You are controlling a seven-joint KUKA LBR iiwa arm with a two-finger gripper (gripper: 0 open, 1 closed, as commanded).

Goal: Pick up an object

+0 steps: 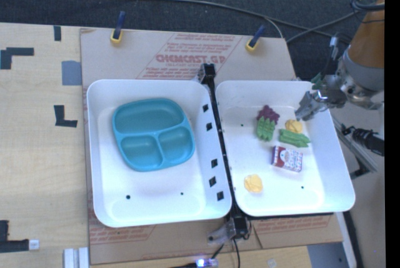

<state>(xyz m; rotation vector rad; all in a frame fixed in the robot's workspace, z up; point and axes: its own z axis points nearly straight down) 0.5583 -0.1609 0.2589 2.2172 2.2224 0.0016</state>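
A grey robot arm reaches its two-finger pincer (pixel 305 112) over the right shallow white bin (pixel 331 185).

I cannot tell the pincer's state. Just below its tip lies a small yellow lump (pixel 294 126), touching a green pea-pod toy (pixel 294 138). Left of the tip sit a purple grape-bunch toy (pixel 269 114) and a green leafy toy (pixel 265 129). Further below are a red-and-white carton (pixel 287 158) and a yellow round toy (pixel 253 183). Well left, the other white bin (pixel 100 198) holds a blue divided plastic plate (pixel 153 134).
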